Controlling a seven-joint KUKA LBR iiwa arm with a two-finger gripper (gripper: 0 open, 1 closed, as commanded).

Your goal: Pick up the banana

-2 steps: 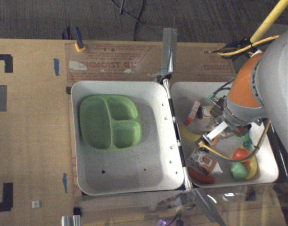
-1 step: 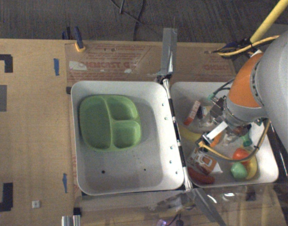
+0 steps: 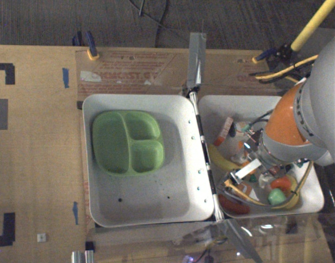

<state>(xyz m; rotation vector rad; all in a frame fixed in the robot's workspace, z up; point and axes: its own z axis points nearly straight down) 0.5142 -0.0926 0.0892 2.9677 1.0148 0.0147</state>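
Camera view is showing the gripper (image 3: 245, 171) hovering in the right bin (image 3: 316, 197) beside the banana (image 3: 221, 159), its grip state unclear.

We see an evenly lit scene under soft overhead light, a little dim toward the dark floor at the top. The white bins (image 3: 140, 212) are the brightest areas, with mild glare on their rims and faint shadows inside their walls. The picture is slightly soft and grainy throughout, and small items blur together in the right-hand bin (image 3: 315, 199).
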